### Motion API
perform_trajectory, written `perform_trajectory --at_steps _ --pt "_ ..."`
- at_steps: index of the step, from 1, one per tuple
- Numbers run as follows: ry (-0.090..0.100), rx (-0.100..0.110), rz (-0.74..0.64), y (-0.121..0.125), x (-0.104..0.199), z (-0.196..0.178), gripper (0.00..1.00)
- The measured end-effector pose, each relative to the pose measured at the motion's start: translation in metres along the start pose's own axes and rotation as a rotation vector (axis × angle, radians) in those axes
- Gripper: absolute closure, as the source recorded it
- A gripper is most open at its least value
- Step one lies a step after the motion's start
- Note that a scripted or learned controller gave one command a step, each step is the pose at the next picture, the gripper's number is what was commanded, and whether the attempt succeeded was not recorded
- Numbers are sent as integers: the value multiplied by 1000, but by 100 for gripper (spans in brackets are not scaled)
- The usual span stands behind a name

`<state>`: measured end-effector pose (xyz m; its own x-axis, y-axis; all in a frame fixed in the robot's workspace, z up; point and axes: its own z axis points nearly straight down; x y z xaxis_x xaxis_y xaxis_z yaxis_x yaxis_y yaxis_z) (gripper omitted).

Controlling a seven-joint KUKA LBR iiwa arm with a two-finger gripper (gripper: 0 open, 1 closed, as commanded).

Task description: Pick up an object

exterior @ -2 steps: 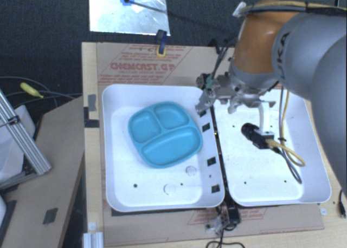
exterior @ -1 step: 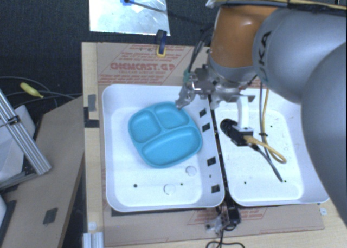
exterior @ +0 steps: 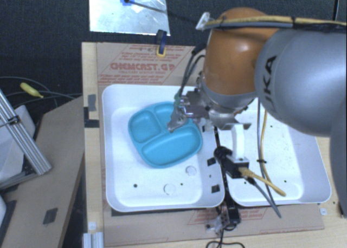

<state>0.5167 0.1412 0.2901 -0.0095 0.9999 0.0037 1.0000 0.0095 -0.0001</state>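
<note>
1. My arm (exterior: 303, 73) is showing grey, with an orange band (exterior: 236, 52) glowing just above my wrist.
2. The divided plate (exterior: 162, 139) under my wrist is showing a plain bright blue.
3. The left bin (exterior: 116, 149) around the plate is looking white, dotted with small dark specks.
4. The right bin (exterior: 303, 176), beside the plate's bin, is looking white and speckled too.
5. The cardboard (exterior: 141, 63) beyond the plate is showing tan with red printed lettering.

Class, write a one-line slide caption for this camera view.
KUKA arm's gripper poised over a blue divided plate in the left white bin.
</note>
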Motion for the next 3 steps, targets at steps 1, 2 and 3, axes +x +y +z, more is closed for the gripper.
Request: perform_trajectory --at_steps 1,2,3 --pt "1 -12 3 73 46 -58 0" --pt "1 -5 1 -2 69 -103 0" --pt "-2 -6 -1 0 67 -112 100"
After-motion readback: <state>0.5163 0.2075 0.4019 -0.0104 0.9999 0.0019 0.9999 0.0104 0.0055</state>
